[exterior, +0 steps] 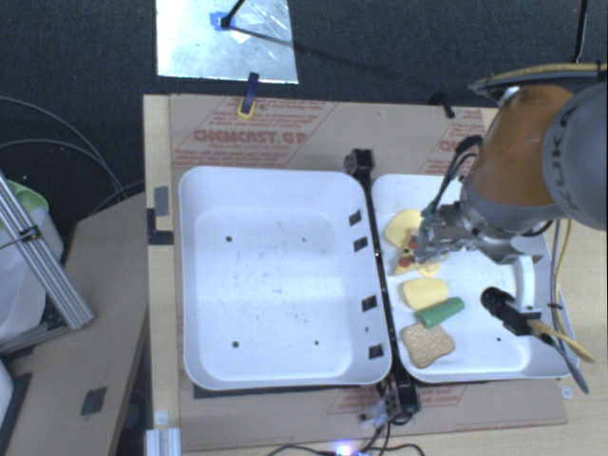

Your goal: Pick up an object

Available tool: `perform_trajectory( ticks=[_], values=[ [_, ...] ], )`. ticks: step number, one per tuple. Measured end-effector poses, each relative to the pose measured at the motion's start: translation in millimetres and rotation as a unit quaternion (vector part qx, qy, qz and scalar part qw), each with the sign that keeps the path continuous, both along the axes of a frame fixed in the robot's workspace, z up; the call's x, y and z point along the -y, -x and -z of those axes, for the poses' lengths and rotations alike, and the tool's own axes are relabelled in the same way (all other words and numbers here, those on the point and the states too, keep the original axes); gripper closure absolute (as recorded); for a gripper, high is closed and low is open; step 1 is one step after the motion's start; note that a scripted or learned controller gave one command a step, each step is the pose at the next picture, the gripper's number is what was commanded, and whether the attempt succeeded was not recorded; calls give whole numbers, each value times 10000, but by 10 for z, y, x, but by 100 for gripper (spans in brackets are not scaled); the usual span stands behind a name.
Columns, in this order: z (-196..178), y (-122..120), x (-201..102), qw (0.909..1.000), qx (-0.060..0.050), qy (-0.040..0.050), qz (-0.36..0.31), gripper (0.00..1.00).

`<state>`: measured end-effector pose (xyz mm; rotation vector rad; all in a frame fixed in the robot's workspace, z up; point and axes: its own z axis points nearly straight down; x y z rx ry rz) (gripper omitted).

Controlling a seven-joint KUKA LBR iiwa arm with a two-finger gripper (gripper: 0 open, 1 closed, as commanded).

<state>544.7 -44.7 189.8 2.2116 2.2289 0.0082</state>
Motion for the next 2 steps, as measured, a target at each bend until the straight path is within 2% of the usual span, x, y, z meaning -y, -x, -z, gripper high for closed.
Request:
perform_trajectory(
  ticks=[1,2],
  values=[
    [-861,469,-551,10000,15,-4,-14,100],
    [-2290,568,-997,10000,76,-14,-14,100]
  ],
)
